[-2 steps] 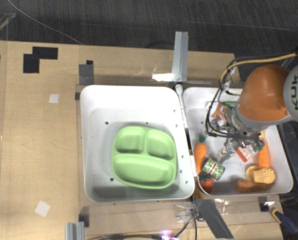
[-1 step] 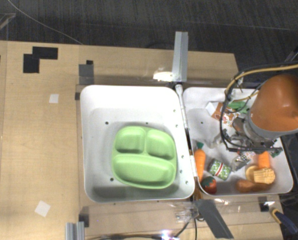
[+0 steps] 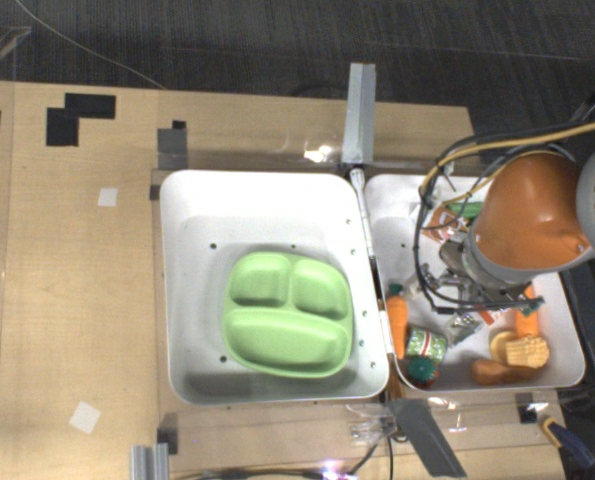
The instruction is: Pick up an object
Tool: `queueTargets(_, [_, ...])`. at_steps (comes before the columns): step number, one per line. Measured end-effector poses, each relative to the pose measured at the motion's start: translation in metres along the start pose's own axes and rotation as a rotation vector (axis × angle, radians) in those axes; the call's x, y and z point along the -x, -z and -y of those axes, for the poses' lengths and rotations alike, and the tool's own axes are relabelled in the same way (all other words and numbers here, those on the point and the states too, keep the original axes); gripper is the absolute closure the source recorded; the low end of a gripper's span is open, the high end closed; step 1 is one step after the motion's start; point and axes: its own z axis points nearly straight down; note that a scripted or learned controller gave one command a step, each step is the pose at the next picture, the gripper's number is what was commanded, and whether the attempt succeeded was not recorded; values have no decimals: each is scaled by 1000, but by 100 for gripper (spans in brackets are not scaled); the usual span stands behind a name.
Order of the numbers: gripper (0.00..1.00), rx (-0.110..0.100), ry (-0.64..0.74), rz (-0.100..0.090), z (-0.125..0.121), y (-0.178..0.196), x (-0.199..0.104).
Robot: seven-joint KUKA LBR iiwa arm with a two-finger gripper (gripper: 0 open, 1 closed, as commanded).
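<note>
The arm [image 3: 537, 213] is down over the right bin [image 3: 387, 203], orange band bulging toward us, and the claw [image 3: 474, 303] sits under the wrist among loops of cable; whether it is released or clenched, I cannot tell. Just left of the claw lies a carrot [image 3: 398, 318], and below that, left and toward the near wall, a can [image 3: 424, 353] with a green and red label. Right of the claw and a little nearer us, a yellow toy [image 3: 522, 350], with a brown piece [image 3: 489, 372] beside it and a small orange bit [image 3: 527, 321] above. Well off to the claw's left, in the left bin [image 3: 192, 208], a green tray [image 3: 288, 313] with three compartments lies flat on the surface [image 3: 67, 298]
</note>
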Motion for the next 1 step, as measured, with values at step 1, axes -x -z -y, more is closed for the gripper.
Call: queueTargets(1, [0, -3, -57, 2, -8, 0, -7])
